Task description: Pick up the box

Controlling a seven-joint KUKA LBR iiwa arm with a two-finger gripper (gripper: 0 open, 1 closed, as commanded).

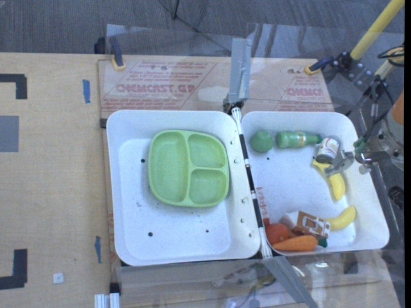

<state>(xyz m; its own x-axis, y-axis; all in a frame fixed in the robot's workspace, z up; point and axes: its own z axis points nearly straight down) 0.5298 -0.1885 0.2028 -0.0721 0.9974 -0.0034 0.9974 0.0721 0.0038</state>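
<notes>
The box (311,224) lies near the lower edge of the right bin (366,178), touching a carrot (297,243) and just beside a banana (342,217). Bare floor opens above it. The gripper (340,161) hovers at the right rim; whether its fingers are released or clenched cannot be told.

Green plate (189,169), white bins (122,191)
</notes>
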